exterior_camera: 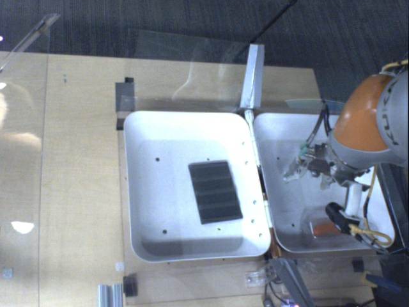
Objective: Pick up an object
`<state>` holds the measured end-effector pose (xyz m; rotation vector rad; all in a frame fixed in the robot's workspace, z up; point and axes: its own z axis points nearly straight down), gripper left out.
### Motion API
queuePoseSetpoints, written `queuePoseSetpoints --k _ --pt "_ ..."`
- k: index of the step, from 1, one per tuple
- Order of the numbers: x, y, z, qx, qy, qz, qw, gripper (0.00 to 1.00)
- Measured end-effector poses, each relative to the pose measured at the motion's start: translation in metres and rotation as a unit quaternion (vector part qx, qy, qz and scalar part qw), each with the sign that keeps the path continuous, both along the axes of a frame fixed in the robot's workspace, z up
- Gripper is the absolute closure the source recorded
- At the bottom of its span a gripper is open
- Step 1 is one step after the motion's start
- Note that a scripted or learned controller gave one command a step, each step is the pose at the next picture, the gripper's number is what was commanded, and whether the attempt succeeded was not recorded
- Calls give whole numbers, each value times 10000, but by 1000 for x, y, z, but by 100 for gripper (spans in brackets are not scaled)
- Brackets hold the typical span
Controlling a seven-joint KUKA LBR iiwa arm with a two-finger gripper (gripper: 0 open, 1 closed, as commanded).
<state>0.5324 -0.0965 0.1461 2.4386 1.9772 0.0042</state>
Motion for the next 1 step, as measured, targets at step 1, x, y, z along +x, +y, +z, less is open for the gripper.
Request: queuePoseSetpoints --k 1 --pt "9 -52 89 -17 -31 215 9998 0"
